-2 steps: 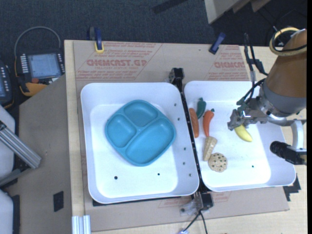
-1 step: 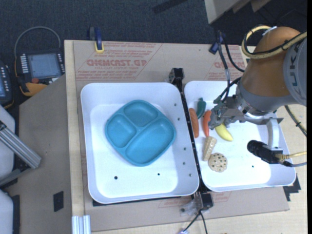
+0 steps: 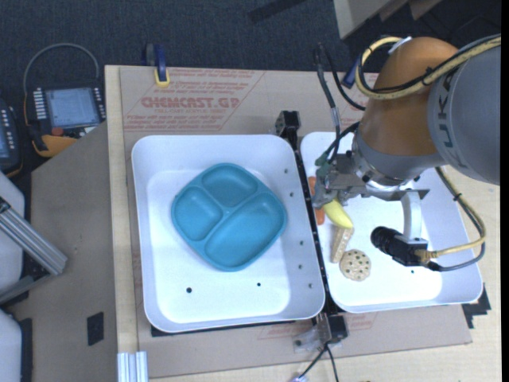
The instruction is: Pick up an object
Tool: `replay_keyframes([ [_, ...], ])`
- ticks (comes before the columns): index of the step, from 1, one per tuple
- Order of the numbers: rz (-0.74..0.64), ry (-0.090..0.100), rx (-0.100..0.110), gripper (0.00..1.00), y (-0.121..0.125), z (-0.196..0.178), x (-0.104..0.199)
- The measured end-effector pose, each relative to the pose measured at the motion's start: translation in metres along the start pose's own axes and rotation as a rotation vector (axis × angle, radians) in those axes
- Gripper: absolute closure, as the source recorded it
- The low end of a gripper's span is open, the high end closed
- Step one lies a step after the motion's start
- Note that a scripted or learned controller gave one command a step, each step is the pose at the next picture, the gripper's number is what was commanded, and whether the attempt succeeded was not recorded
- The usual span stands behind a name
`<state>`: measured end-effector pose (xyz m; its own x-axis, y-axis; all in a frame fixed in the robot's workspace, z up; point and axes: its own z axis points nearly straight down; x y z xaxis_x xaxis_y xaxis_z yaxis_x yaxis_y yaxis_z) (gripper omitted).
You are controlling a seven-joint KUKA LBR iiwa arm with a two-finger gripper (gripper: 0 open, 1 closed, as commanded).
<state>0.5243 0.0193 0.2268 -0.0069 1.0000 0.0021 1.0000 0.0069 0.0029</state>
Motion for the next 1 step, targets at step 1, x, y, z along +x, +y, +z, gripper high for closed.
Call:
replay_keyframes([
  [1, 0.000, 0.000, 0.000, 1.00, -0.0054, -0.0075, 0.0487],
])
